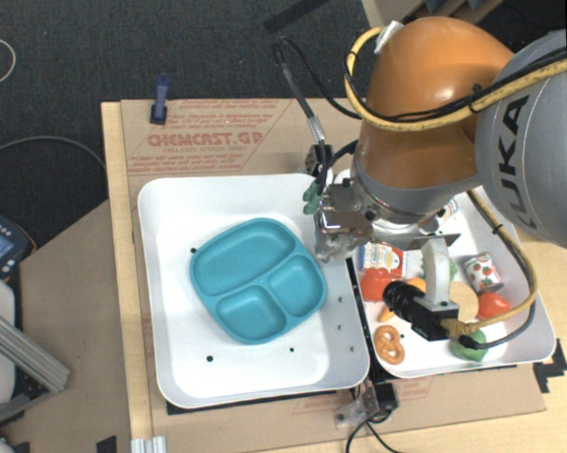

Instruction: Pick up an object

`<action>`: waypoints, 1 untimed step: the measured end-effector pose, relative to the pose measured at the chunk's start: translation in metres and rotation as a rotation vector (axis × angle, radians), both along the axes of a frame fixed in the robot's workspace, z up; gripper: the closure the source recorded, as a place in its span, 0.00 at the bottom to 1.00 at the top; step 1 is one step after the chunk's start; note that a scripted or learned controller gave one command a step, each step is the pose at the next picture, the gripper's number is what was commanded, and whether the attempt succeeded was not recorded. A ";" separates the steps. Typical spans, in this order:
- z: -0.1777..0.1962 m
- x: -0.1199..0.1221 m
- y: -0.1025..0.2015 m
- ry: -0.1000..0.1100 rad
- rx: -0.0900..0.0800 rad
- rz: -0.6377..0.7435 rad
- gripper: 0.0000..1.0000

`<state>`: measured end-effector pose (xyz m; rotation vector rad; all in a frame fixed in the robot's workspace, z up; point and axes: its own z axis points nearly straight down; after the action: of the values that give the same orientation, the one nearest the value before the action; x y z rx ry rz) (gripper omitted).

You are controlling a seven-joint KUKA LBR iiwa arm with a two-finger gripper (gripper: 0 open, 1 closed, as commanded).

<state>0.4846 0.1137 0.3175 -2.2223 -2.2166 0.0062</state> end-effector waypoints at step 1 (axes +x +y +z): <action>0.105 -0.005 0.042 -0.017 0.005 0.008 1.00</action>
<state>0.4797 0.1560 0.4228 -2.2190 -2.2312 -0.0185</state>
